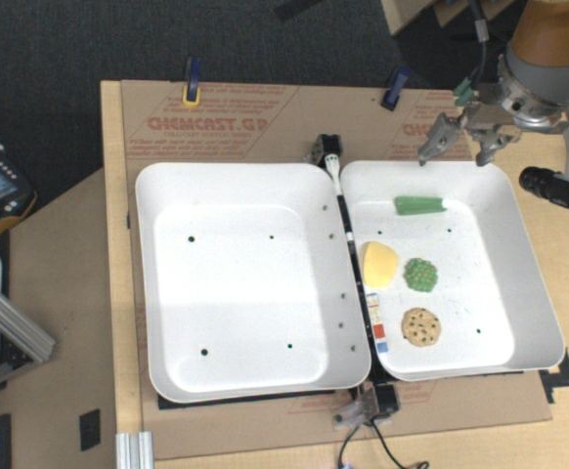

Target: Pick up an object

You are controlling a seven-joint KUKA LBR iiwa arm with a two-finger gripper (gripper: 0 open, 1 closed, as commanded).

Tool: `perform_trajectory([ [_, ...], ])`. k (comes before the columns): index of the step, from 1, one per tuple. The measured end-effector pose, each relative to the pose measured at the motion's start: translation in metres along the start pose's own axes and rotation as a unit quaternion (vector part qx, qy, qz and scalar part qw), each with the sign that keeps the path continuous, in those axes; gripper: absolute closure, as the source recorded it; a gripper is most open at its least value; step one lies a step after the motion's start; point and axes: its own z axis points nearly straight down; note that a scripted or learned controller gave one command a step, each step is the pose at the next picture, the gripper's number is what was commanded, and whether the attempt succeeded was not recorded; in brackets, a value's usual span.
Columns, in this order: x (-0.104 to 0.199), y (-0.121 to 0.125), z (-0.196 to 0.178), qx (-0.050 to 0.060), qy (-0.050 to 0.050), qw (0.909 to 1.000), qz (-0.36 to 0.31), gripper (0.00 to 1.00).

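I'm seeing two white bins (157,262) sitting on a cardboard-topped bench (265,115) over dark carpet. My gripper (456,149) is hovering, jaws wide, empty, above the right bin's far rim; green block (418,204), yellow piece (379,264), broccoli (420,275), cookie (420,326) are lying inside. Arm's upper part is cut off.

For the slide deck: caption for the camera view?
Claw open above the right bin's far edge; green block, yellow piece, broccoli and cookie inside.
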Motion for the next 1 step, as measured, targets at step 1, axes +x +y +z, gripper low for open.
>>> perform_trajectory([
  [1, 0.0001, 0.0006, -0.0111, -0.002, -0.001, 1.0, 0.0, 1.0],
])
